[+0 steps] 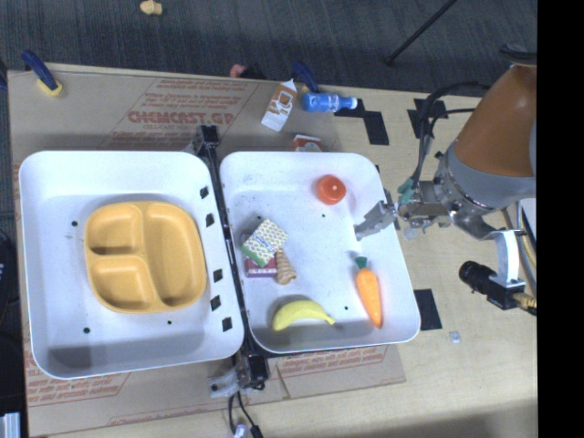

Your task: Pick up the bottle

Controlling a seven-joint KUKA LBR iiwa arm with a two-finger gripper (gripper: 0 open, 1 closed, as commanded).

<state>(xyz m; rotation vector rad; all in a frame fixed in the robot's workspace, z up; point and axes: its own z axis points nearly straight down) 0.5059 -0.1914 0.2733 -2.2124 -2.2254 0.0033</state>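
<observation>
The bottle (325, 103) is small and blue with a pale cap end. It lies on its side on the cardboard behind the right bin (394, 310), outside both bins. My gripper (374, 218) hangs over that bin's right rim, well in front of the bottle and to its right. Nothing shows in the gripper. The grey arm with its orange band (500, 126) reaches in from the right.
In the right bin lie an orange ball (330, 188), a carrot (368, 296), a banana (301, 315), a small patterned box (264, 242) and a cone (286, 266). A yellow divided plate (146, 252) sits in the left bin (36, 245). A small carton (280, 106) stands left of the bottle.
</observation>
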